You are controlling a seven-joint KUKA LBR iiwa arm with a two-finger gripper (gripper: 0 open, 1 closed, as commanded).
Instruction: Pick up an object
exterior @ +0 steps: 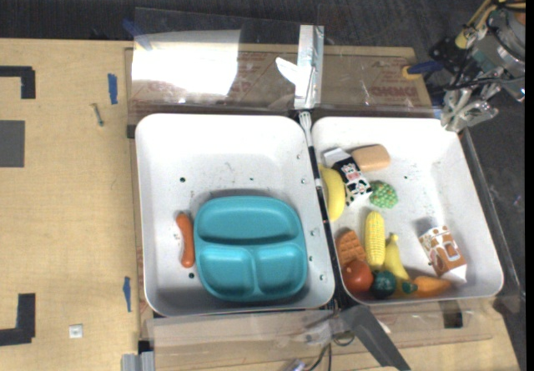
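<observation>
Camera view: gripper (469, 111) above right bin (476, 194) corner, fingers apart, holding nothing. I'd take the corn (375, 236): light, stiff, grab across its middle.

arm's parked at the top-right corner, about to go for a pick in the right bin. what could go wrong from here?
Likely risks:
1. The food in the right bin is packed tight: corn cob, tomato and bread touch, so a grasp may nudge neighbours or grab two.
2. The banana lies against the bin wall, leaving little finger room.
3. The gripper must clear the rim on descent.
</observation>
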